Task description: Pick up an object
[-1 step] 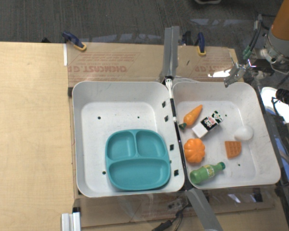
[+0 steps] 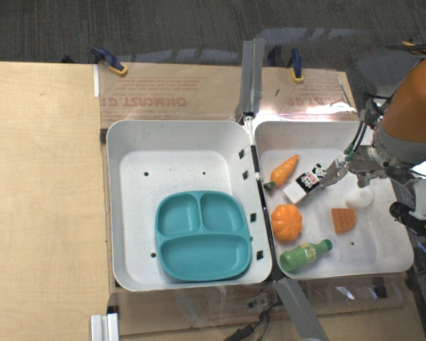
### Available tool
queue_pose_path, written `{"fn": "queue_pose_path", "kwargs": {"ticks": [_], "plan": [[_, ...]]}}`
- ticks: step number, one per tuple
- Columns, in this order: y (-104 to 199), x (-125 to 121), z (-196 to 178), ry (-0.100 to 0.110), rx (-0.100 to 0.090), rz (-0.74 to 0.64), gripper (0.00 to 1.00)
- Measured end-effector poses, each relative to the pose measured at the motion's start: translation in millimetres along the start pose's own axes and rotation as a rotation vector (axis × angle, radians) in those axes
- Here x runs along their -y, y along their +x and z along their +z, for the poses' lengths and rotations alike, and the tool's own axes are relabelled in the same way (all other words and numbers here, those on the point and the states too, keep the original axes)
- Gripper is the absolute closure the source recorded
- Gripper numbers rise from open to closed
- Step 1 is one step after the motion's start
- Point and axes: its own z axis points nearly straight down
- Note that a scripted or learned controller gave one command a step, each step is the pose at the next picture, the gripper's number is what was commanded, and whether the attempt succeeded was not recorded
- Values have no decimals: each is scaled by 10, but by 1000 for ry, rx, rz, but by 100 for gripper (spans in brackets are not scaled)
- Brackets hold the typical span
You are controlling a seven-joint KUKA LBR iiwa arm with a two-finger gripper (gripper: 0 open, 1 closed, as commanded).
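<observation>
Two white bins sit side by side on the bench: the left bin (image 2: pixel 128 190) carries a teal divided plate (image 2: pixel 203 236), and the right bin (image 2: pixel 383 258) carries all the small candidates. I see the arm (image 2: pixel 412 112) reaching in from the right, with the gripper (image 2: pixel 334 172) low over the right bin's middle, its tip touching or just above a small white box with black markings (image 2: pixel 307 183). I cannot tell from this angle whether the fingers are spread or closed; nothing is visibly between them, so I log no hold. Next down in size: an orange pumpkin (image 2: pixel 287 221), a green bottle (image 2: pixel 304 255) lying near the front wall, a carrot (image 2: pixel 283 170) just beside the box, an orange block (image 2: pixel 343 219) and a pale round piece (image 2: pixel 361 197). Judgement: the box is the likely target. To do this well I would centre the fingers across its narrow side, keep clear of the carrot, then lift straight up.
</observation>
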Motion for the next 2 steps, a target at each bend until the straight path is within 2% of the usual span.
{"fn": "queue_pose_path", "kwargs": {"ticks": [1,2], "plan": [[-417,226,481,-4,1,-65,0],[-355,787,643,-1,-1,-158,0]]}}
